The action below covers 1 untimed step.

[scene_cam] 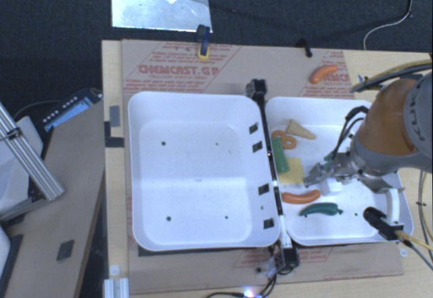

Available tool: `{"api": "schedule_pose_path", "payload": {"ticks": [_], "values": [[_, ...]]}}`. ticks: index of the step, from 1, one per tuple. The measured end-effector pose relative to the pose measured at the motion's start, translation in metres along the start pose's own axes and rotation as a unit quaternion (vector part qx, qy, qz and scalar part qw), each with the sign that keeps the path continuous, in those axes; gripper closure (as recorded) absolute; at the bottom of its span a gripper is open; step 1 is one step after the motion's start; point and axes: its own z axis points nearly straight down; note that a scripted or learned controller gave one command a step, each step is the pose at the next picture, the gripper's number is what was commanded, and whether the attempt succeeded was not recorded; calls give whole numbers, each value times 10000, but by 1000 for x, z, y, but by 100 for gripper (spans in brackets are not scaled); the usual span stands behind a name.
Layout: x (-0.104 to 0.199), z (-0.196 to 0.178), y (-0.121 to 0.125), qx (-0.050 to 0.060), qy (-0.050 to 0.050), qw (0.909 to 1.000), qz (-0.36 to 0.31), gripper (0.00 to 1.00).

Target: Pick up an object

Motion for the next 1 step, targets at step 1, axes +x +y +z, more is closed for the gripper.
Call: {"api": "schedule_pose_path", "payload": {"ticks": [1], "values": [[43, 8, 52, -19, 2, 10000, -38, 0]]}}
